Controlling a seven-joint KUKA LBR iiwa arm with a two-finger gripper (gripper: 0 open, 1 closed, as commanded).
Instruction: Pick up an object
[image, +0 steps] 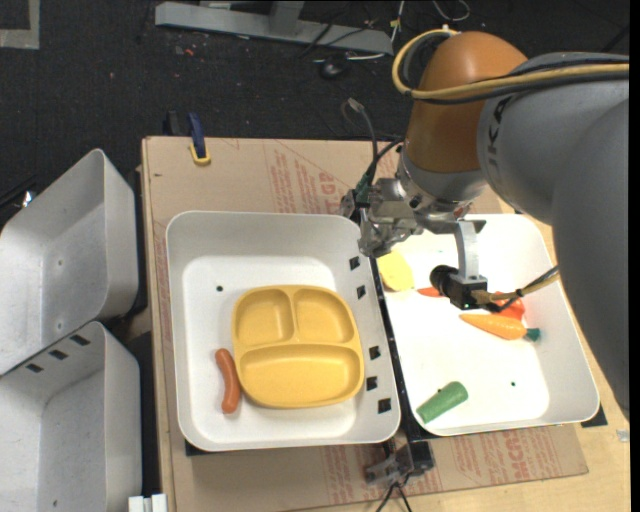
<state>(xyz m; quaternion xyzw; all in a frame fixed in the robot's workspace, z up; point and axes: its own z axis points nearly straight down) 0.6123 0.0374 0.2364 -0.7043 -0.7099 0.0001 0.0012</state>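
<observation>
Jaws (385, 243) over right bin (480, 405) beside yellow piece (396, 271); jaw state impossible to tell; carrot (493, 325) nearby.

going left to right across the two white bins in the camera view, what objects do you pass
Orange-brown toy sausage → yellow divided plastic plate → pale yellow lemon-like piece → green cylinder-shaped toy → orange toy carrot.

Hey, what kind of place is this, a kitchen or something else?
Probably a robot lab bench, not a kitchen: the robot arm, two white bins on cardboard, and toy food like the carrot.
</observation>
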